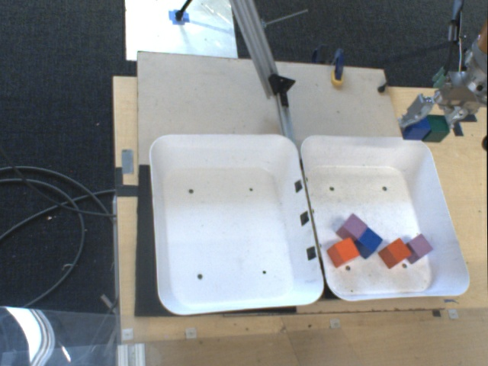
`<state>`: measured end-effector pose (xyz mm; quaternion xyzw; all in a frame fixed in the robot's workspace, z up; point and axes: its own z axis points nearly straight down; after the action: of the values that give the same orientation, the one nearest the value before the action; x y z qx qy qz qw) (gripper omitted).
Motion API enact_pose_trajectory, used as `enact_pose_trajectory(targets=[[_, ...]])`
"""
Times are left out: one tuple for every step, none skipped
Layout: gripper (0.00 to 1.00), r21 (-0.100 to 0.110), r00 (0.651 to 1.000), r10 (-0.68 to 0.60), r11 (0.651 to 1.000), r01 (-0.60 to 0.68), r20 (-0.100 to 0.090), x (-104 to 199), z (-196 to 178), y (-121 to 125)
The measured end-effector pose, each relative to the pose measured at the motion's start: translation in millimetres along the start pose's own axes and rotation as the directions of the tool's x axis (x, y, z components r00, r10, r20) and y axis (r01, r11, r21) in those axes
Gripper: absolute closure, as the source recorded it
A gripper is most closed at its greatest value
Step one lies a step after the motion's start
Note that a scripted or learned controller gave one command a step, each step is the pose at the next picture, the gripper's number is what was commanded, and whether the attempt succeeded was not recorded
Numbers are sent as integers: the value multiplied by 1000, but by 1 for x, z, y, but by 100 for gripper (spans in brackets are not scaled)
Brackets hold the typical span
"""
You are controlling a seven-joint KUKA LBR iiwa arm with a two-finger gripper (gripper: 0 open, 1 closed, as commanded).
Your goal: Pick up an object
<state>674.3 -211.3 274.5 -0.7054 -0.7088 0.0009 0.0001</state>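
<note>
Your gripper (428,122) sits at the upper right, above the far corner of the right bin (446,204) and just outside its rim. Whether it is gripping anything you cannot tell from this angle — blue and green shapes show at its tip, but they could be part of the tool or something held.

Below it, toward the near side of the right bin, you have five blocks clustered together: a purple block (351,226) touching a blue block (370,242), with an orange block (343,252) just beside them on the left. To their right lies a second orange block (394,253) touching a smaller purple block (419,246).

The left bin (164,204) lies alongside, its rim meeting the right bin's — black tabs mark the seam.
</note>
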Motion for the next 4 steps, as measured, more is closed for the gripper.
enact_pose_trajectory(targets=[[0,7,1000,4,1000,-4,-4,-2,149,-61],[100,-4,1000,1,1000,-1,-1,-2,134,-58],[100,3,1000,-2,1000,2,-5,49,146,-86],[100,0,1000,-4,1000,4,-4,98,156,-86]])
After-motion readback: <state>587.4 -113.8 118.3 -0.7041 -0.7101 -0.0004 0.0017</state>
